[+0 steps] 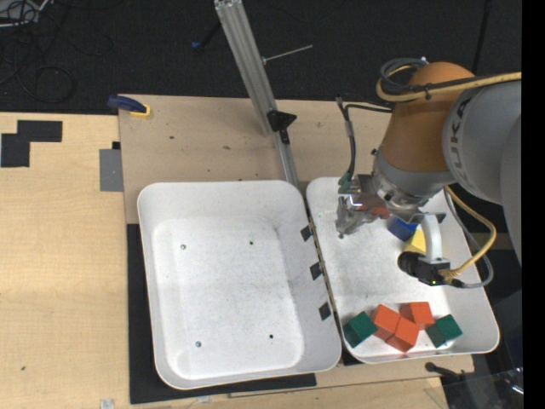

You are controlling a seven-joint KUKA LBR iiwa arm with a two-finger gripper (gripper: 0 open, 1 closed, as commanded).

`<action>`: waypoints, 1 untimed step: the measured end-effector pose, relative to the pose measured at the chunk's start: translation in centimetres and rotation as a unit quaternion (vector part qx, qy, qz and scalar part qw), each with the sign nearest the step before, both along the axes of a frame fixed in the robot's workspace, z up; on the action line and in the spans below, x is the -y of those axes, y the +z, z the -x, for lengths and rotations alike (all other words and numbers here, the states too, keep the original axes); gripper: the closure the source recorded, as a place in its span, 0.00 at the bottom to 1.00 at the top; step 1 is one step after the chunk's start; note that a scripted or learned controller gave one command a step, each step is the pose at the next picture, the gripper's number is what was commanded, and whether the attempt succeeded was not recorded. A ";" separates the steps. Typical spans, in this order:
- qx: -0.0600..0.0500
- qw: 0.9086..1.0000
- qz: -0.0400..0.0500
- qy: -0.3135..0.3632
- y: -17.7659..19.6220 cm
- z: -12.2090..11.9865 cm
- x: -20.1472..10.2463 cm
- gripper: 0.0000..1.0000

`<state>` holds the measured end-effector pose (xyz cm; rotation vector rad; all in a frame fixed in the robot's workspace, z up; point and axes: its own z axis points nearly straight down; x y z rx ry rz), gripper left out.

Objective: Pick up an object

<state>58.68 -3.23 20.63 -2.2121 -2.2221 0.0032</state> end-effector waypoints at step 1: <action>0.002 1.000 0.001 -0.001 -0.1 -1.0 -5.0 1.00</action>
